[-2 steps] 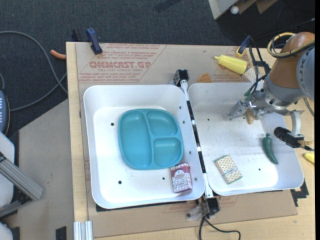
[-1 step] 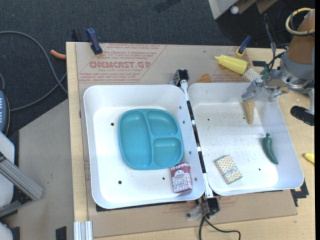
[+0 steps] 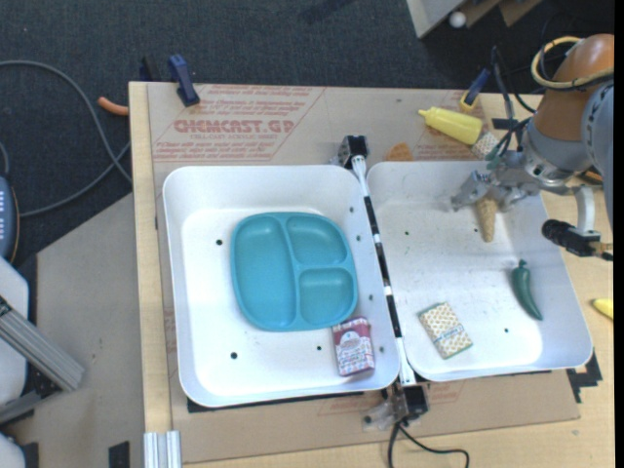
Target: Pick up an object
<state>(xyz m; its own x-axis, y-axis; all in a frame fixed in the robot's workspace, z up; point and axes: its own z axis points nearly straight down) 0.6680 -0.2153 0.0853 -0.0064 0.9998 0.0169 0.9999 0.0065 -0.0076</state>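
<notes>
In the right bin (image 3: 429,203), my gripper (image 3: 487,195) hangs over the far part, reaching in from the right. A small tan stick-shaped object (image 3: 486,225) shows just below the gripper, touching or very close to it; whether it is held is unclear. A green pepper (image 3: 526,291) lies near the bin's right wall. A small patterned box (image 3: 446,329) sits toward the front. The left bin (image 3: 195,222) holds a teal divided plate (image 3: 292,269) and a maroon packet (image 3: 353,347) at its front right.
A yellow corn-like toy (image 3: 452,123) and a small orange bit (image 3: 400,151) lie on the bench behind the right bin. A black divider clamp (image 3: 354,149) sits where the bins meet. The arm's orange band (image 3: 585,66) is at the upper right.
</notes>
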